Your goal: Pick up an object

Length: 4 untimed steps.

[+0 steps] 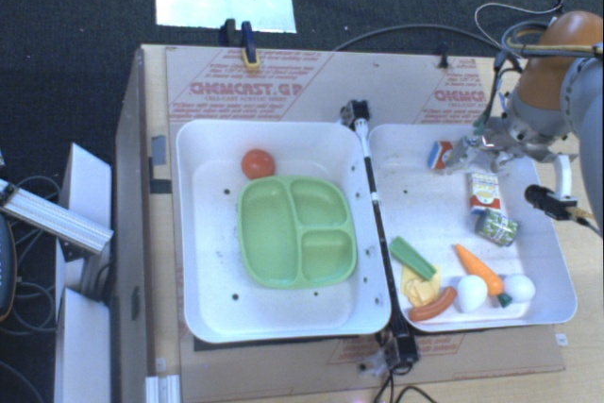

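The right bin point(425, 203) holds several small things. A small blue and red packet point(441, 154) lies near its back wall. A white and red carton point(483, 192) and a green can point(495, 226) sit toward the right. At the front lie a carrot point(478, 269), two white eggs point(471, 291), a green wedge point(412, 258), a yellow piece point(415, 283) and a sausage point(432, 305). My gripper point(483, 149) hangs low over the back right of this bin. It is just right of the packet and just behind the carton.
The left bin point(203, 231) holds a green divided plate point(297, 231) with a red ball point(258, 164) behind it. A black divider point(373, 193) runs between the bins. The arm point(566, 80) and its cables occupy the back right corner.
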Available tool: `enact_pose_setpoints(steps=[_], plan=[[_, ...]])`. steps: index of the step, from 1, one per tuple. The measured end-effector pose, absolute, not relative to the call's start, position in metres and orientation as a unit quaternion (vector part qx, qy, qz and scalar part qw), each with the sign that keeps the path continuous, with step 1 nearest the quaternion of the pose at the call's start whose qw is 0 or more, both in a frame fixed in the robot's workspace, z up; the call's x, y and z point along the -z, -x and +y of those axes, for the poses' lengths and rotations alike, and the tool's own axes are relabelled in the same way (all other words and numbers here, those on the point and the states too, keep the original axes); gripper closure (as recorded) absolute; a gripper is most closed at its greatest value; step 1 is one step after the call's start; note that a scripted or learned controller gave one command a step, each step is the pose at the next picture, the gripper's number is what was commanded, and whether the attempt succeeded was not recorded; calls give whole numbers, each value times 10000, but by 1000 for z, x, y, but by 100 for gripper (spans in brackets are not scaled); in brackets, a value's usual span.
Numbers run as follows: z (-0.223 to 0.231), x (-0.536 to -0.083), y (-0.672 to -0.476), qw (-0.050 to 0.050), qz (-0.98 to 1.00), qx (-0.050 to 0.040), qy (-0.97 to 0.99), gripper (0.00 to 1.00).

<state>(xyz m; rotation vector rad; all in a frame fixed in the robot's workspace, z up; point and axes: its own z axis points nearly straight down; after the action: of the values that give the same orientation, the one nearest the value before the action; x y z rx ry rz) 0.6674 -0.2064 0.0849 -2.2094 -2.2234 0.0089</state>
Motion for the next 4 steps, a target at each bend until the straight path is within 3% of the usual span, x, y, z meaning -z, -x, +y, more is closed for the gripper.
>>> enact_pose_setpoints(steps=[4], plan=[[-206,-85,-667,37,-7091,-28,7051,0]])
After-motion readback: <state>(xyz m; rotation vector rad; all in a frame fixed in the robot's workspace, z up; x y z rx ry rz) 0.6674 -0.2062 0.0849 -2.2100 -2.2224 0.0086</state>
